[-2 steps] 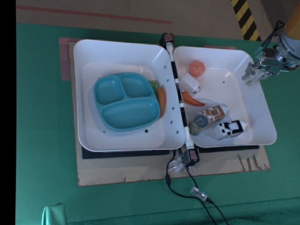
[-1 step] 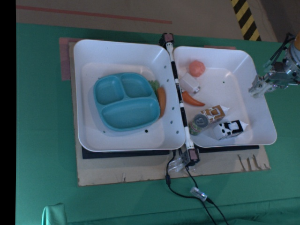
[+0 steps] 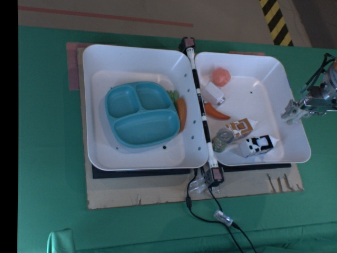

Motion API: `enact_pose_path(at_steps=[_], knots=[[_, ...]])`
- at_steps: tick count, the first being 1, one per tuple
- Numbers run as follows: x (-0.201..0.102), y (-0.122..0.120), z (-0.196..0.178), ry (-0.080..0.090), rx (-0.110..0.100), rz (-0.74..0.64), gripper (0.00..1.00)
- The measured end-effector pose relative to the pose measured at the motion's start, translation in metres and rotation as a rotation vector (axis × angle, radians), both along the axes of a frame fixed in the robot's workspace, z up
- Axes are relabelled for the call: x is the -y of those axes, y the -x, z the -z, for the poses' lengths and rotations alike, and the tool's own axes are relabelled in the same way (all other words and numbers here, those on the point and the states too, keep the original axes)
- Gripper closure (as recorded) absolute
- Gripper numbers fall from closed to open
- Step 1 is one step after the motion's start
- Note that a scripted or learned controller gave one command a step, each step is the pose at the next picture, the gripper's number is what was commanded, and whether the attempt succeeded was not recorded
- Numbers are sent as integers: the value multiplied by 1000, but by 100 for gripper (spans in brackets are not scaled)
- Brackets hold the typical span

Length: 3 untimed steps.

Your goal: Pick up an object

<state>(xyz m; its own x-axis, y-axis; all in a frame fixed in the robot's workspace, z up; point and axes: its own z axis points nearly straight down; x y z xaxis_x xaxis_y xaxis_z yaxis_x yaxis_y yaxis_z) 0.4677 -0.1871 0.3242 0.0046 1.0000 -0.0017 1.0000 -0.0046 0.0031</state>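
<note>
**Gripper at the right bin's edge, nothing in it**

I see the gripper (image 3: 293,113) just past the right rim of the right bin (image 3: 274,67), reaching in from the right. I cannot tell whether it is released or clenched at this size, and I see nothing between its tips.

In the right bin, a pink ball (image 3: 221,77) lies near the top, with a white block (image 3: 213,94) just below it and a chili (image 3: 216,112) below that. Lower down sit an orange carton (image 3: 241,127), a can (image 3: 222,139) beside it, and a cow-print carton (image 3: 257,145) near the bottom rim. All lie well apart from the gripper.

In the left bin (image 3: 131,57), a blue plate (image 3: 142,114) with three compartments sits in the middle. A carrot (image 3: 181,113) lies against its right edge.

The bins rest on a green surface (image 3: 47,141).
</note>
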Motion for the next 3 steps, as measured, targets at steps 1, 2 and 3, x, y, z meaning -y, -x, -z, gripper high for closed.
enact_pose_path(at_steps=[1,2,3], knots=[[0,0,-16,3,4,0,100],[0,0,-21,2,4,0,100],[0,-61,-48,3,6,0,100]])
